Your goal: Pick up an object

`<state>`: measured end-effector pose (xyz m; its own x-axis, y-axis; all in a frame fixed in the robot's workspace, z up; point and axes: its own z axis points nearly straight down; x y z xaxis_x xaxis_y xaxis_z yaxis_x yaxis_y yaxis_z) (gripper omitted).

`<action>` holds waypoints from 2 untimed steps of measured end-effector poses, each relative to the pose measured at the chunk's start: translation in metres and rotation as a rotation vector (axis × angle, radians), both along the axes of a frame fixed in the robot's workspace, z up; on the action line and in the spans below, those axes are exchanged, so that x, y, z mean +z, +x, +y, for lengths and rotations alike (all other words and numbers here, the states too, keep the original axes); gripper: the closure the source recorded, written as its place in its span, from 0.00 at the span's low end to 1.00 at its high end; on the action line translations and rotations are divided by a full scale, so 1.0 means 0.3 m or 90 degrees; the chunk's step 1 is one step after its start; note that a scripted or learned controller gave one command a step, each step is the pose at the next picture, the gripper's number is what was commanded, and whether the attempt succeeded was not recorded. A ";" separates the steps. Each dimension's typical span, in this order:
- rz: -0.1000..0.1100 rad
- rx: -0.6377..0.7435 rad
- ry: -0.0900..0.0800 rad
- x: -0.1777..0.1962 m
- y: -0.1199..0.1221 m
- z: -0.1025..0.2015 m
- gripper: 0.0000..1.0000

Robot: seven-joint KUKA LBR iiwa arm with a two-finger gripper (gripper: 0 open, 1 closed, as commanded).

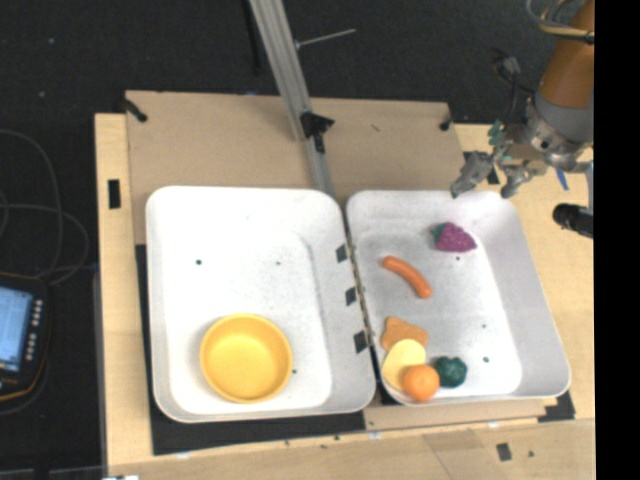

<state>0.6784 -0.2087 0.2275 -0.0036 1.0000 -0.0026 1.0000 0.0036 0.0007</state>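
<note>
My gripper (491, 181) hangs open above the far right corner of the right bin (500, 268), its two fingers spread with nothing between them. Below and left of it in that bin lies a purple bunch of grapes (455, 236). An orange carrot (407, 275) lies near the bin's middle. At the near left corner sit a toast-coloured slice (403, 330), a pale yellow piece (403, 357), an orange ball (421, 381) and a dark green piece (452, 370).
The left bin (240, 258) holds a yellow bowl (246, 357) at its near side. A slanted metal pole (290, 78) rises behind the bins' seam. A tablet-like device (18, 333) lies at the far left, off the bench.
</note>
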 end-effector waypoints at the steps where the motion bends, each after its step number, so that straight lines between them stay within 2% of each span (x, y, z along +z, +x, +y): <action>1: 0.000 0.001 -0.001 0.000 -0.001 -0.002 0.00; 2: 0.002 -0.002 -0.001 -0.157 0.001 -0.037 0.00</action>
<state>0.6787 -0.2200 0.1805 -0.0001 1.0000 -0.0035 1.0000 0.0001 -0.0020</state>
